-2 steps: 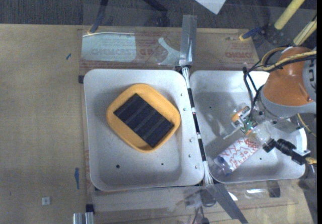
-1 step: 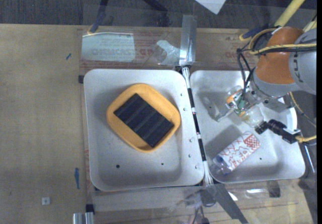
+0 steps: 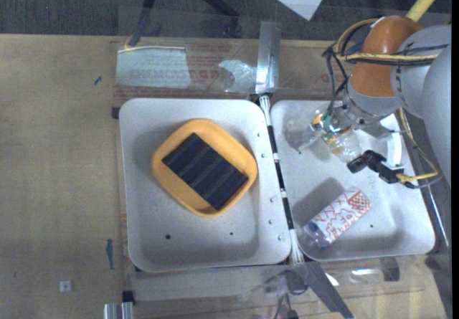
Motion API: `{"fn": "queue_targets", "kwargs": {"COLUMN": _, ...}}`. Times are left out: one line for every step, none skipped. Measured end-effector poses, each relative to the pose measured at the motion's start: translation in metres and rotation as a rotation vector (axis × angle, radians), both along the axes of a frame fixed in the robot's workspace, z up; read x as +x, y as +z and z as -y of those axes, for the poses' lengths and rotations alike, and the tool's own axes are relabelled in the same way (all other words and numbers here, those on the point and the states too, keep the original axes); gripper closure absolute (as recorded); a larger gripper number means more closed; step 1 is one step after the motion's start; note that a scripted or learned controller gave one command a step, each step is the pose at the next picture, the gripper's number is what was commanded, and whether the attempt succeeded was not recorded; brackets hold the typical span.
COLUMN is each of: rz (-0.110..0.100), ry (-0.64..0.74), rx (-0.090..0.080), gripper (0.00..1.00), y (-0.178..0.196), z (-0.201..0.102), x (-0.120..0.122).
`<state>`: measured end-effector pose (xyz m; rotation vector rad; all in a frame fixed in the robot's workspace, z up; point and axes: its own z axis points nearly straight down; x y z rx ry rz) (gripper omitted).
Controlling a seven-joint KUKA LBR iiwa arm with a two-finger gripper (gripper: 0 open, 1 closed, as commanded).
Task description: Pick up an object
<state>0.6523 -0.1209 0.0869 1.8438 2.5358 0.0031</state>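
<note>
Couldn't tell whether the fingers (image 3: pixel 331 130) were spread or pressed together, too much cable and glare up there. Sat near the back-left of the right bin (image 3: pixel 423 239), low over the floor. Nothing visibly pinched between them. Nearest pickable thing: a clear plastic bottle (image 3: pixel 337 218) with a red-and-white label, lying flat toward the front of that bin, below and slightly right of the fingers, well apart. Long axis ran diagonally, cap end front-left. Probably needed a move forward plus a wrist turn across it. Further off, a yellow tray with dark slats (image 3: pixel 204 167) in the left bin (image 3: pixel 140 239).
</note>
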Motion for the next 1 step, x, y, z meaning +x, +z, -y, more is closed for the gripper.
{"fn": "queue_targets", "kwargs": {"rz": 0.004, "ry": 0.003, "rx": -0.003, "gripper": 1.0, "y": 0.0105, "z": -0.0009, "x": 0.0012}}
